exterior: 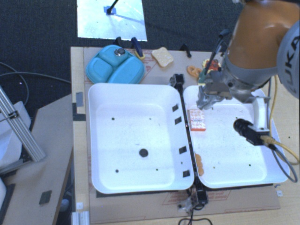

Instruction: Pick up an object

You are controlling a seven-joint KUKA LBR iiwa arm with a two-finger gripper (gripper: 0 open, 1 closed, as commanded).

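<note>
Gripper [205,100] over right white bin [243,172]; finger state: cannot tell. Small white-and-red flat packet [197,119] lies just below-left, long axis running toward camera.

Bright, even light from above; the white bins [140,139] look slightly washed out, with soft shadows along their inner walls. The shiny sheet [111,12] at top shows glare. The picture is soft and grainy, and the arm [262,32] nearest the camera is blurred

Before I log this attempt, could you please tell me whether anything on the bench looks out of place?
Yes: a blue tray, a toast slice and an orange pretzel lie on the board behind the bins, outside them. A small box lies in the right bin.
</note>
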